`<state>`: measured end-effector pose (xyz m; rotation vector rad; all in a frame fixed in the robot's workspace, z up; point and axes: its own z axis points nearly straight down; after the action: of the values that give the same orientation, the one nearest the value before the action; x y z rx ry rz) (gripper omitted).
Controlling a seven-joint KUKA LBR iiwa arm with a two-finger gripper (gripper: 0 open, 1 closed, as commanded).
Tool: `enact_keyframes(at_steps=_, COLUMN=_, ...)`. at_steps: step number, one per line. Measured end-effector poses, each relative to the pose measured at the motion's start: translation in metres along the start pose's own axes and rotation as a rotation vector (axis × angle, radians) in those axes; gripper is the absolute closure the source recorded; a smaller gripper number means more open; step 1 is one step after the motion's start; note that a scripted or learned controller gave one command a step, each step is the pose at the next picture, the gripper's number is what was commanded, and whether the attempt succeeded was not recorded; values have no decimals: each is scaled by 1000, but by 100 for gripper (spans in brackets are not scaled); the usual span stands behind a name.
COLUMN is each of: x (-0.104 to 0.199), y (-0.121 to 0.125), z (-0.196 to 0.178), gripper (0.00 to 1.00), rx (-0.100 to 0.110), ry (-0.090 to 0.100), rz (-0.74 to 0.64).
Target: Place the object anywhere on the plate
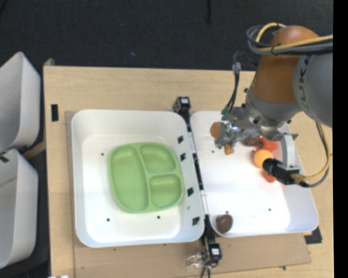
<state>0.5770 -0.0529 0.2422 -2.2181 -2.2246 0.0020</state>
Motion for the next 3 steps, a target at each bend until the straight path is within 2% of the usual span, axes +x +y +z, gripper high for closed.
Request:
enact_keyframes(at_steps=1, x=47, y=-2, z=9, gripper=100, rx=-1, ry=1, rz=-2)
enact_keyframes(at_steps=2, x=97, y=1, z=-3, gripper=100, rx=-2, ry=2, rz=-3)
enact_keyframes(at_steps=3, x=142, y=-12, z=0, gripper=100, rx=1, ry=0, rz=-2)
